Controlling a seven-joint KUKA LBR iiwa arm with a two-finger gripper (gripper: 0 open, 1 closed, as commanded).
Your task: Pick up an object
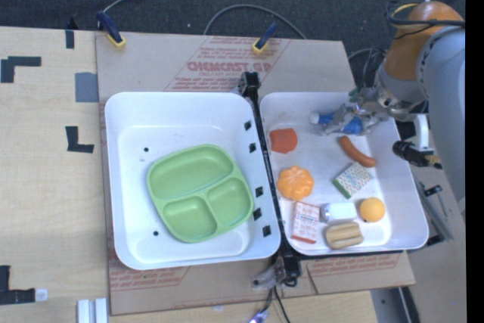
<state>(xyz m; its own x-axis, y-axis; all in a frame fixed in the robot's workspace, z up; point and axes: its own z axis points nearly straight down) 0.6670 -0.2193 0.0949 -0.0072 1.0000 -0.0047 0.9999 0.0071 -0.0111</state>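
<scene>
My gripper (354, 116) hangs low over the back of the right bin (401, 185), below the arm's orange band (420, 19). A small blue and white object (328, 119) lies just to its left, touching or very close to it; whether it is held cannot be made out. An orange sausage (357, 151) lies just in front of the gripper. Further forward are a red block (283, 140), a mandarin (295, 182), a green checkered packet (353, 179), a small orange ball (371, 209), a bread roll (342, 234) and a red and white carton (305, 222).
The left bin (128, 140) holds a green divided plate (199, 191). Black clips sit along the rim between the two bins (261, 155). Cables run behind the bins over a cardboard sheet (227, 64).
</scene>
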